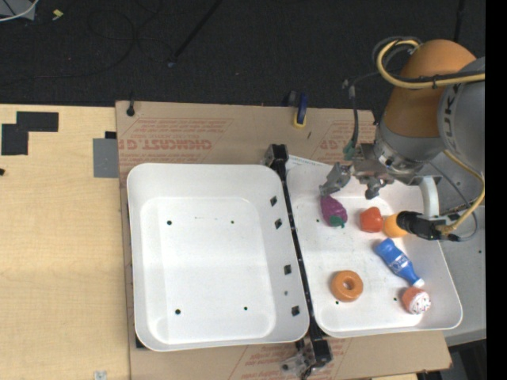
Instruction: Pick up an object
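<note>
Just below the open, empty gripper [354,182], purple eggplant [333,210], right bin [448,320]

Arm bent low — gripper [354,182] spread wide, unladen.

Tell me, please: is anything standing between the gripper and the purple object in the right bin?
Nothing visible does. The gripper hangs over the far part of the right bin, and the purple object lies just below it in the view, with only bare white floor between. The red object lies off to the side.
</note>
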Robot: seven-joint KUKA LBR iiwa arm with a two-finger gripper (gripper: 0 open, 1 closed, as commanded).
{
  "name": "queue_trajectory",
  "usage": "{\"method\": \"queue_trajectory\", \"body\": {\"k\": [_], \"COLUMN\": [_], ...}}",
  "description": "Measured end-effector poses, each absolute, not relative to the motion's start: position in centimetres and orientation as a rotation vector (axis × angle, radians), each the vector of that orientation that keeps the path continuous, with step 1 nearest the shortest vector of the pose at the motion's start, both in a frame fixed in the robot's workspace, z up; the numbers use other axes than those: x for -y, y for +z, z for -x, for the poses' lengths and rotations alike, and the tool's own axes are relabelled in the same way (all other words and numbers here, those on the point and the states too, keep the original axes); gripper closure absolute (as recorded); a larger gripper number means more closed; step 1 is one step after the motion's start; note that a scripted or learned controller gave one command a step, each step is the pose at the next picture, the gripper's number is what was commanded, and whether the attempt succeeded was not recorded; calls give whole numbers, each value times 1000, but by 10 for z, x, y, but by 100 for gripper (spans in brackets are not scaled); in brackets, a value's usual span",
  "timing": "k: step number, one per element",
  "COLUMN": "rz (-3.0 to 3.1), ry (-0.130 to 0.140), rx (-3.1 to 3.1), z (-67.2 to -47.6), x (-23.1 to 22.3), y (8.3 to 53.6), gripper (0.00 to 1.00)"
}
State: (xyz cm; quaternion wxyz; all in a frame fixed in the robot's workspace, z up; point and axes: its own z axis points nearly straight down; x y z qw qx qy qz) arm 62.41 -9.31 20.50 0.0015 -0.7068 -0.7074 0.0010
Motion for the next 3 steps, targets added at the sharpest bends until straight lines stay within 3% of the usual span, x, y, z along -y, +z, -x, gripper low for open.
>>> {"method": "queue_trajectory", "body": {"k": [1, 2, 3], "rz": [2217, 2222, 2217], "ry": [10, 5, -8], "rx": [2216, 2215, 2230], "z": [-633, -634, -646], "x": [115, 115, 51], "y": [87, 103, 193], "gripper": [0, 100, 100]}}
